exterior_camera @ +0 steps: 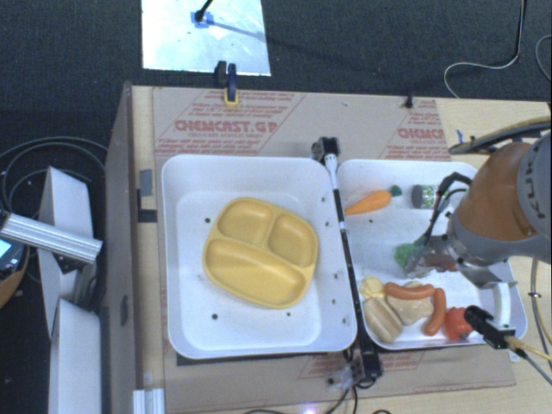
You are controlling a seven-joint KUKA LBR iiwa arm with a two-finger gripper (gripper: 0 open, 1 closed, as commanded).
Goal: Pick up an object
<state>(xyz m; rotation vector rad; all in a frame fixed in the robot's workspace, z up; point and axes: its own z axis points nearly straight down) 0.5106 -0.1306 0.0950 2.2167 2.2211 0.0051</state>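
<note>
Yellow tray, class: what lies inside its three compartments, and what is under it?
The yellow tray shows bare yellow compartments with no food. It lies flat in the left white bin; the bin floor directly beneath it is covered, so that patch cannot be seen.

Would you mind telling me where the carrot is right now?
In the camera view, the carrot lies in the right bin, near its upper-left corner, close to the divider between the bins and left of a small grey can.
</note>
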